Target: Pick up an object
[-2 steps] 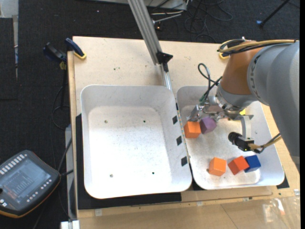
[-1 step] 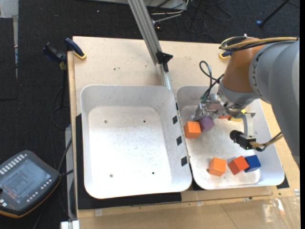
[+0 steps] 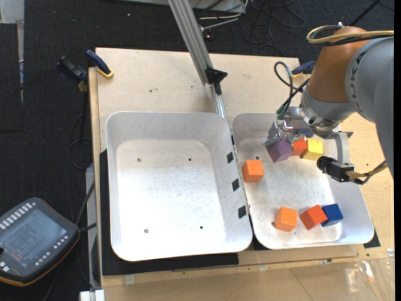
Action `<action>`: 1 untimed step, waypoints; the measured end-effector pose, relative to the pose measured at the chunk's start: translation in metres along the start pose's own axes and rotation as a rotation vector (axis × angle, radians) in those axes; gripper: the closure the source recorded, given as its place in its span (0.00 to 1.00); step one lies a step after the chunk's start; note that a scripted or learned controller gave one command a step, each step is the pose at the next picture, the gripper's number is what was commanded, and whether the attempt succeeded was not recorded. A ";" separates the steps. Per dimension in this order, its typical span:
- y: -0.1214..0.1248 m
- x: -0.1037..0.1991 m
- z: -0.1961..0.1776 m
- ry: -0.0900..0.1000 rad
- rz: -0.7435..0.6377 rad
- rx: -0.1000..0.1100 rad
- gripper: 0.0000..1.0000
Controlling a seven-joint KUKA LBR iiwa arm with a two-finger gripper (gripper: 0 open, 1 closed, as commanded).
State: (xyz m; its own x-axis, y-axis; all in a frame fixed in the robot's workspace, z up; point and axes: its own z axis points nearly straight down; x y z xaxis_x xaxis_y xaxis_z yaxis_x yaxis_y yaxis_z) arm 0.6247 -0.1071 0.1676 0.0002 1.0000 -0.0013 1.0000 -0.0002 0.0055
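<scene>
Jaws' state: could not tell; my gripper (image 3: 280,135) hung over right bin (image 3: 351,231), purple block (image 3: 280,150) right beneath.

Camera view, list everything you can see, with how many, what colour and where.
Bins: two, white, side by side on the bench.
Orange cubes: two, right bin, one mid-left, one near front.
Red cube: one, right bin front, touching blue cube.
Blue cube: one, right bin front.
Purple cube: one, right bin, under the gripper.
Yellow cube: one, right bin, beside a small orange block.
Pendant: one, grey, lower left.
Gripper: one, over the purple cube.
</scene>
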 end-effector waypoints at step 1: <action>0.004 0.005 -0.044 0.000 -0.003 0.000 1.00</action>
State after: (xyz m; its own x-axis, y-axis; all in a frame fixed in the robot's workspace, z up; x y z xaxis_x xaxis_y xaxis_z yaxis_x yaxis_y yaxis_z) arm 0.6283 -0.1025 0.2116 -0.0026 1.0000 -0.0011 1.0000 0.0026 0.0058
